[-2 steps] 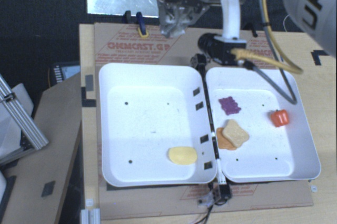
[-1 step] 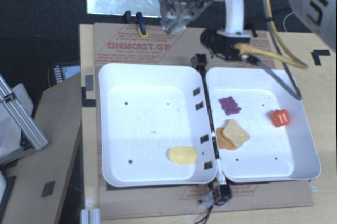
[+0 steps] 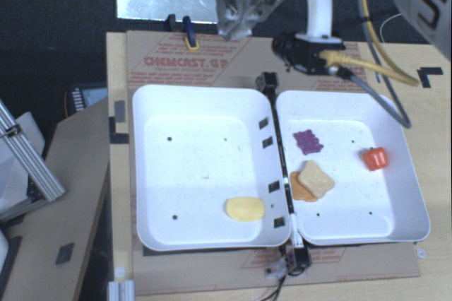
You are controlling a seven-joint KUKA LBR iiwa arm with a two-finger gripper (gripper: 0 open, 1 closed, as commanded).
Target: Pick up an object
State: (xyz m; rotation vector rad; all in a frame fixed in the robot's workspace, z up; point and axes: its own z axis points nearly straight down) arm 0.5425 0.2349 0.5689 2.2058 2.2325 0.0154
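From my seat the left bin [image 3: 141, 151] holds one thing, a yellow piece [image 3: 245, 208] lying flat near its front right corner, close to the divider [image 3: 277, 151]. It is an oval, and its long axis runs roughly left to right across the view. In the right bin [image 3: 402, 179] I see a tan slice [image 3: 316, 179] resting partly on an orange piece [image 3: 302, 192], both just beside the divider, the slice's long axis slanting from upper left to lower right. Behind them lies a purple piece [image 3: 308, 141], and well apart to the right a red block [image 3: 376, 158] near the wall.

The gripper [image 3: 236, 22] hangs high over the back of the bench, past both bins, with nothing between its jaws that I can see; how far they stand open I cannot tell from this angle.

My worries: the yellow piece is low and smooth, so the jaws may slide over it. The slice could drag the orange piece along or slip off it. Anything near the divider risks a finger catching the rim.
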